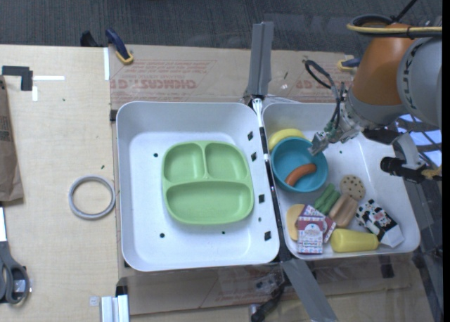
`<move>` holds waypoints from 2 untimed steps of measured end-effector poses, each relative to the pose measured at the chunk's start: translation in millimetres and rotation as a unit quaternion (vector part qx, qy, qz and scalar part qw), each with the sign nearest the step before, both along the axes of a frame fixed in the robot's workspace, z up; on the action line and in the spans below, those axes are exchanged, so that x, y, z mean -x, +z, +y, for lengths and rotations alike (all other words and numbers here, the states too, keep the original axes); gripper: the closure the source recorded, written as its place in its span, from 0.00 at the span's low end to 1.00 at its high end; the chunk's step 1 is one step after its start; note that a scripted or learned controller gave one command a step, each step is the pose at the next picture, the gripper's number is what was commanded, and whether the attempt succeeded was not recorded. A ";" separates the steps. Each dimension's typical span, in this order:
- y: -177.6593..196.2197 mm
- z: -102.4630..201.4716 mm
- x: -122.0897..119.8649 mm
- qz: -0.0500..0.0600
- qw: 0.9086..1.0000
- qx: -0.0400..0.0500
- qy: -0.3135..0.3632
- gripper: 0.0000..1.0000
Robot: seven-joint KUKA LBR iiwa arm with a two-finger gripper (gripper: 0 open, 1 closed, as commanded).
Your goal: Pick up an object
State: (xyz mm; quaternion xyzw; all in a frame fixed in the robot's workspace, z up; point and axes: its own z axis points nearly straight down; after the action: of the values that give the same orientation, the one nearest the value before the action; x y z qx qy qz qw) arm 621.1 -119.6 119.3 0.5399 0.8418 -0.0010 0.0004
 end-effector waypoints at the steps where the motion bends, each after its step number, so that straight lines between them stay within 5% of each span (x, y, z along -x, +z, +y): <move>1: 148.7 19.0 -38.7 0.000 0.999 0.000 0.050 1.00; 2: 148.4 19.0 -38.6 0.000 0.999 0.000 0.050 0.00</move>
State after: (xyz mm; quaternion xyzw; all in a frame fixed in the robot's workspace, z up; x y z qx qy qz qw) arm 659.6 -100.6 267.7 0.4972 0.8676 -0.0009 0.0002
